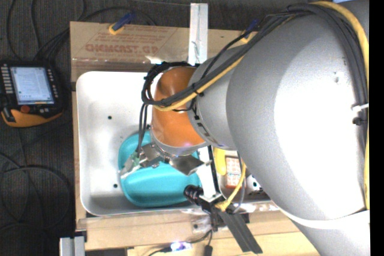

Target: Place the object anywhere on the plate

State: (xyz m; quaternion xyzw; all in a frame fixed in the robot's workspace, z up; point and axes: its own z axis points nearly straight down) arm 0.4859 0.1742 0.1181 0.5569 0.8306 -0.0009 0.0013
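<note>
A teal plate (150,187) lies in the near part of the left white bin (99,111). The arm's orange band (174,108) and grey wrist hang right over the plate's far edge. The gripper (142,160) points down at the plate's upper left part, and its metal body covers whatever is beneath it. I cannot make out any object in the gripper or on the plate's visible surface. The arm's big grey body hides most of the right bin.
A yellow and red item (231,168) peeks out beside the arm in the right bin. Brown cardboard (132,45) lies behind the left bin. A teach pendant (30,90) sits on the floor at the left. Black cables hang near the bench's front edge (207,204).
</note>
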